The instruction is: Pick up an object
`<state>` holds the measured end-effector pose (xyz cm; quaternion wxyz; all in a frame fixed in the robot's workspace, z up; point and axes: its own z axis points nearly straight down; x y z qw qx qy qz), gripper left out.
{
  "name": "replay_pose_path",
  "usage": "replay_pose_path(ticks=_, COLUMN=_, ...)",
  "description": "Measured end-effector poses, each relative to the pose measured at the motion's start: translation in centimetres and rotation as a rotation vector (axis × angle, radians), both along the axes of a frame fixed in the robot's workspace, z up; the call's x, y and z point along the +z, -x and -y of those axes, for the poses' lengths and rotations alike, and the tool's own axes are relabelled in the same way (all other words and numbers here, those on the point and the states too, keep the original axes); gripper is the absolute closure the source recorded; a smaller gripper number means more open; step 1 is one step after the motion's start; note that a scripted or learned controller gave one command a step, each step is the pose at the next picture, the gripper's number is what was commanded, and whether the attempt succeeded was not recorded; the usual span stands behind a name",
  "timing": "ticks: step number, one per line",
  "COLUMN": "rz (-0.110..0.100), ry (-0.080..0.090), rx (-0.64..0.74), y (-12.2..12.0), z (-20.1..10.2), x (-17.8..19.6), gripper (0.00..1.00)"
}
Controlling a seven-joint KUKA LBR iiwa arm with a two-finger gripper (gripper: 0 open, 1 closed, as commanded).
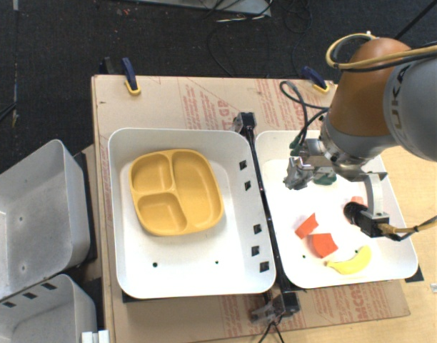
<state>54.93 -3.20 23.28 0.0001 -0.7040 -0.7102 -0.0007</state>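
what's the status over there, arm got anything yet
Gripper low over the right bin, fingers not readable. Orange pieces and banana lie loose on the bin floor. Yellow plate sits in the left bin.

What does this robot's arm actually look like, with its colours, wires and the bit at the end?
The arm is thick and rounded, with a grey shell and a glossy orange band above the wrist. Dark lettering shows on the grey part. Yellow and black cables loop over and beside it. The end effector is a small cluster of grey metal parts, with a bit of green beside it.
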Motion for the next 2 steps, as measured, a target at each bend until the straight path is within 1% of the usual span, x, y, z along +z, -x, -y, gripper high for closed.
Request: replay_pose_path(ticks=2, rz=0.001, ry=-0.001, rx=0.0, y=-3.5, z=-11.2, x=-1.8, gripper=1.0)
